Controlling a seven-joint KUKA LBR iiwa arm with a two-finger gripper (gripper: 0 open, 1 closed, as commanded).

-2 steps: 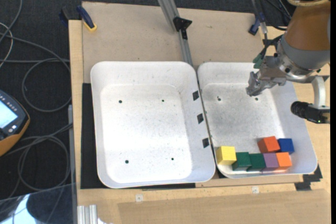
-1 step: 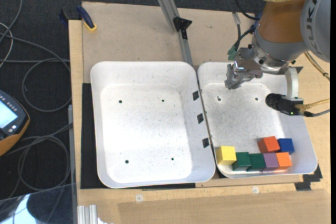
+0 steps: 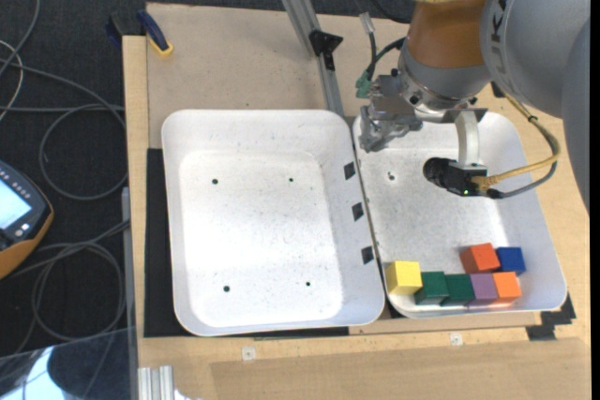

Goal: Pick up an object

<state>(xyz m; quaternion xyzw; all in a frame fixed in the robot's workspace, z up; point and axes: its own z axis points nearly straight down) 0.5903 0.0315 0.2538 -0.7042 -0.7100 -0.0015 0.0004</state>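
Several small blocks lie clustered along the near edge of the right bin (image 3: 534, 229): a yellow block (image 3: 405, 274), a green block (image 3: 433, 286), a dark green block (image 3: 459, 288), a purple block (image 3: 484, 288), an orange block (image 3: 507, 286), a red block (image 3: 479, 256) and a blue block (image 3: 512, 259). My gripper (image 3: 374, 128) hangs over the far left corner of the right bin, well away from the blocks. Nothing is visibly held in it.
The left bin (image 3: 187, 201) lies beside the right one, their rims meeting under the gripper. A slanted metal pole (image 3: 298, 5) rises behind the bins. A black fitting with cable (image 3: 450, 173) hangs from the arm over the right bin.
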